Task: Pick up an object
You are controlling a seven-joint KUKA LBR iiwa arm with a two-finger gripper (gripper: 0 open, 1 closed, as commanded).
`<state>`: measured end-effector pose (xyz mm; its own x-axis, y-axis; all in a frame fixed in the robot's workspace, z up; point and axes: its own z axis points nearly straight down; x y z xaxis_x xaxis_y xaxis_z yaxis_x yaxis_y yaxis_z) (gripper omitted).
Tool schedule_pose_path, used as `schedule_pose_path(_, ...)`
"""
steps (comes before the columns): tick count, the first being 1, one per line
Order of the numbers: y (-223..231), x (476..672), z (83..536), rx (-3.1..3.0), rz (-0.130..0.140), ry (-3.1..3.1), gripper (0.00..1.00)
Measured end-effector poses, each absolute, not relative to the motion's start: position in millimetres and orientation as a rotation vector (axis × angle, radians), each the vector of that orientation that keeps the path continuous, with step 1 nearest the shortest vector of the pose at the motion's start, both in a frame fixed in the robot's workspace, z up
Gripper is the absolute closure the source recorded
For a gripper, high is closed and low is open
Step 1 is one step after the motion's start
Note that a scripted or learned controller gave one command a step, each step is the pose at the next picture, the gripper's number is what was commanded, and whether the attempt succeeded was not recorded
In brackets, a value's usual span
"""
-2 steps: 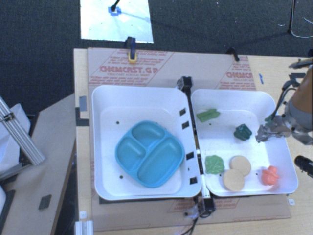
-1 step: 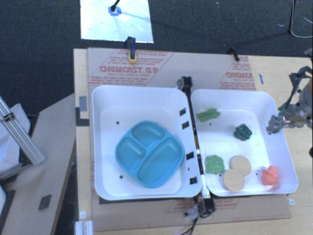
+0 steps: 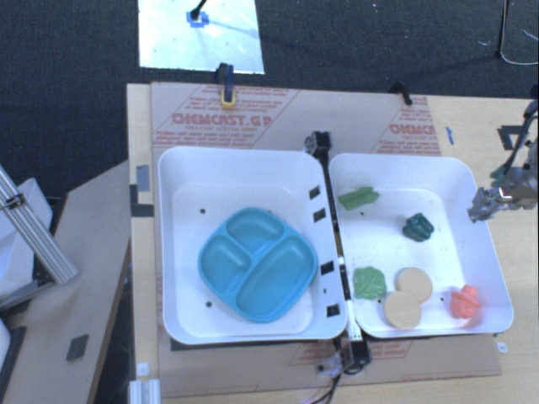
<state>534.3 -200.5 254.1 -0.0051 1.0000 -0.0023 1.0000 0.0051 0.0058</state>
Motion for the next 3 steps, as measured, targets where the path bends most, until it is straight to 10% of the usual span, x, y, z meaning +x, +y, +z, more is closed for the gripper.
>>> schedule_pose_path(3, -54.2, 536.6, 255.0, 2.212, 0.002, 2.23, 1.0)
